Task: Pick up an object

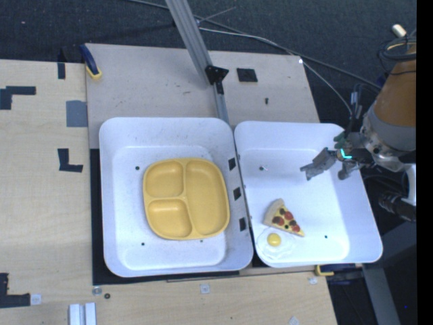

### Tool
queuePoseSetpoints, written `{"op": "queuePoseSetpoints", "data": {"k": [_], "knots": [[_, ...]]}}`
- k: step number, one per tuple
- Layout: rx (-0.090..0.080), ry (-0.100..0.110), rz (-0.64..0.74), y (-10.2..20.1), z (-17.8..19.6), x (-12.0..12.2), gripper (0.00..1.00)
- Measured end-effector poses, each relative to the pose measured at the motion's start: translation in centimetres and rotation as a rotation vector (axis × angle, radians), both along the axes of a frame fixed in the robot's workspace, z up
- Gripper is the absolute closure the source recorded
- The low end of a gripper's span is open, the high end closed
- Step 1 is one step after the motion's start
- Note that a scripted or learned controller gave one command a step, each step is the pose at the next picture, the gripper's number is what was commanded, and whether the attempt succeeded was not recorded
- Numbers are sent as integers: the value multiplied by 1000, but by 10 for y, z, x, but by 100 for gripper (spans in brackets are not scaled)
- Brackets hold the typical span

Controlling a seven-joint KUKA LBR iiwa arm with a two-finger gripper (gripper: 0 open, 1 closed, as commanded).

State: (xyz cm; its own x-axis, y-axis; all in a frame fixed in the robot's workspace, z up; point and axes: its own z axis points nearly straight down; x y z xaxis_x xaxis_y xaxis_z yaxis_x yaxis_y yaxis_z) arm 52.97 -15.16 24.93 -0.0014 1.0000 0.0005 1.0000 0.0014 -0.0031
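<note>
A: What's there to pick up?

B: In the right bin (352,202), a toy pizza slice (284,219) lies near the front, with a fried egg toy (275,241) just beside it, toward the front left corner. They look close enough to be touching, though I can't be sure. The left bin (118,181) carries a yellow divided plate (186,198), lying flat in its middle.

A: And the hand?

B: The hand (329,163) sits over the back half of the right bin, reaching in from the right edge. Its fingers appear spread apart, one dark finger pointing out to the left, and nothing lies between them. It has hold of nothing.

A: So which step is this?

B: I'd judge it the approach. Nothing is lifted; all three things rest where they lie, and the hand is well apart from the pizza slice, behind it and to the right.

A: What does the next move ask for?

B: If it goes for the pizza slice, the hand has to travel forward and left, then come down with the fingers either side of the slice. The slice is thin and flat, so the fingers need to reach nearly to the bin floor. The egg so near could get nudged or caught along with it.
</note>
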Motion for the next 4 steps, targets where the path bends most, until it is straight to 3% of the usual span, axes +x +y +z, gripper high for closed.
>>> {"op": "queuePoseSetpoints", "data": {"k": [1,3,4], "knots": [[0,-1,0,0,1,0,0],[0,2,0,-3,-93,-6,0],[0,3,-2,0,-156,-9,0]]}}
